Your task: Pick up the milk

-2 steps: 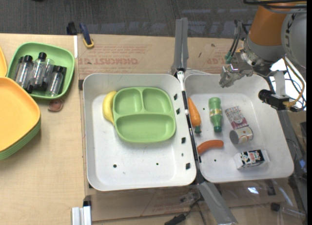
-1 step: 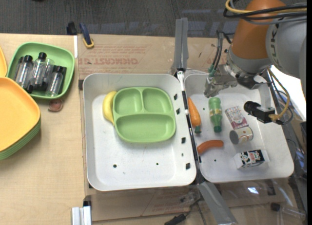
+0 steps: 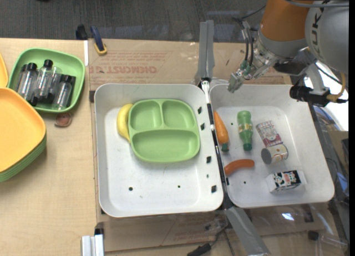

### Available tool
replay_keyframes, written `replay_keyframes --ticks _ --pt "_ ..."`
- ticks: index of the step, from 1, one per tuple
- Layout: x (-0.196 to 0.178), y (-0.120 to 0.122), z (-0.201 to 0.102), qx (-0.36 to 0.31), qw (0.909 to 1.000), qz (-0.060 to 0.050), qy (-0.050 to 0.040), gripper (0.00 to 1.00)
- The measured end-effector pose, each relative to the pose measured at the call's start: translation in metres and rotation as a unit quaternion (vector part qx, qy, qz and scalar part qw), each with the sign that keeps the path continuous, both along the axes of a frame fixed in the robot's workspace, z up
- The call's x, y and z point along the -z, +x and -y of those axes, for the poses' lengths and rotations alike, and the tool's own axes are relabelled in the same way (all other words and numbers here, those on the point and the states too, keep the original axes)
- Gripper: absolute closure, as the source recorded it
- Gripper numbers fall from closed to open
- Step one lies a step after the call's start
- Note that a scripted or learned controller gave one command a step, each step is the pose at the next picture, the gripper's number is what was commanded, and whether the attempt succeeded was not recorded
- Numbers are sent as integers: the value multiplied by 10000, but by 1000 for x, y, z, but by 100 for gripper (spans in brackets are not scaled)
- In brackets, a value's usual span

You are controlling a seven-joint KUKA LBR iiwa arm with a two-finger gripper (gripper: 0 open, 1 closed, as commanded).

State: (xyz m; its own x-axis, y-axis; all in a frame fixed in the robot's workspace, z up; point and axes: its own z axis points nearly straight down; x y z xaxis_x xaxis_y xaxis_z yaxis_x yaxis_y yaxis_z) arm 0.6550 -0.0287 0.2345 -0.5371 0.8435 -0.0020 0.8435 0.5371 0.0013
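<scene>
The milk [image 3: 286, 180] is a small white carton with black cow patches. It lies on its side near the front right corner of the right bin [image 3: 310, 194]. My gripper [image 3: 237, 81] hangs over the far left corner of that bin, well away from the milk and above the bin's rim. It has nothing visibly in it.
The right bin also holds a carrot [image 3: 221, 129], a green bottle [image 3: 245, 129], a pink and white carton [image 3: 268, 133], a small can [image 3: 275, 153] and a sausage [image 3: 239, 166]. In the left bin [image 3: 111, 183] lie a green divided plate [image 3: 163, 129] and a banana [image 3: 122, 121].
</scene>
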Motion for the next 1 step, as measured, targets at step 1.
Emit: replay_keyframes --ticks 1 --pt "44 -25 -28 -220 9998 -17 2 100"
